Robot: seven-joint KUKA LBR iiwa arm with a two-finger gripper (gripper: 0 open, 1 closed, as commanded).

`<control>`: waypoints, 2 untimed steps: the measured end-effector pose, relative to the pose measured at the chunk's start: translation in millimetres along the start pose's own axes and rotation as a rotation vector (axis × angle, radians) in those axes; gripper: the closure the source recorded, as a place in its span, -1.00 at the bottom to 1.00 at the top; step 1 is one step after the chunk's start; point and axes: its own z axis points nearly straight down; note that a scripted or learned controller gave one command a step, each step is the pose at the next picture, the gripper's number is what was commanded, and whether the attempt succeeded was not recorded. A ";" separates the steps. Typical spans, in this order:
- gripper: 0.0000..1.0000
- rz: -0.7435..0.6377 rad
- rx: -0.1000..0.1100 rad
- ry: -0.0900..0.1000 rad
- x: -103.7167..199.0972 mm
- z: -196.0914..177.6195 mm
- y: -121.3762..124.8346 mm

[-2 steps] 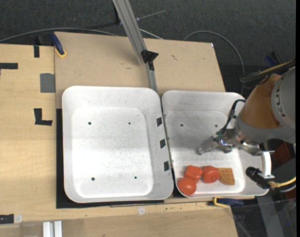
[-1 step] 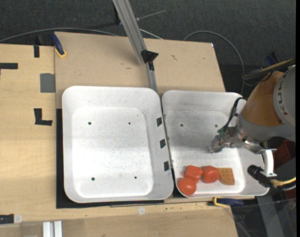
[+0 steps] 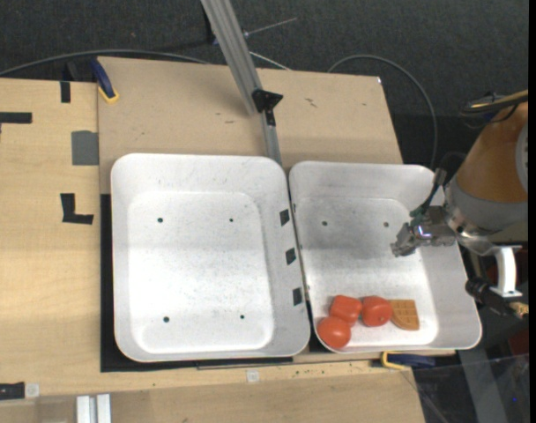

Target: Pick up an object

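Hovering over the right bin [image 3: 444, 183] near its right wall, gripper [image 3: 407, 241] state impossible to tell, with the red pieces [image 3: 349, 315] and cracker [image 3: 405, 314] clustered below-left of it along the front wall.

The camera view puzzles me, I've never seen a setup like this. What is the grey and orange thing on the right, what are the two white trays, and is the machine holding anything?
You are looking down at a slant from a fixed camera above a workbench. The grey and orange shape at the right is a robot arm reaching in. Its claw, the small metal part at its tip, is over the right-hand bin; nothing can be seen gripped in it, and it is too small here to tell whether it is open. The two white trays are shallow bins side by side. At the near edge of the right bin lie three red rounded pieces huddled together, with a small tan waffle-patterned piece beside them. The left bin shows just a few dark dots. The robot's job is to pick up one object.
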 end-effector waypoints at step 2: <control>1.00 0.000 -0.001 0.000 -5.8 -107.2 -11.3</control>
